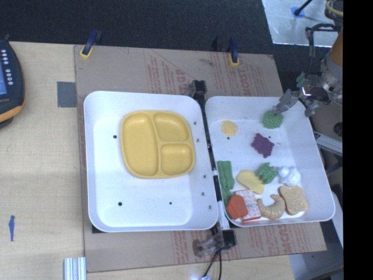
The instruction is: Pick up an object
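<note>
The right white bin holds several toy foods. A green broccoli-like piece lies near its far right corner. My gripper reaches in from the right and sits just above and right of that green piece, its tip touching or nearly touching it. Further in lie a small yellow round piece and a purple piece. Along the near side are a green strip, a yellow piece, a small green piece, a white piece, a toast slice and a red piece.
The left white bin holds a yellow divided plate. A black divider with clamps runs between the bins. A dark device lies at the bench's left edge. Blue clamps hold the cardboard at the back.
</note>
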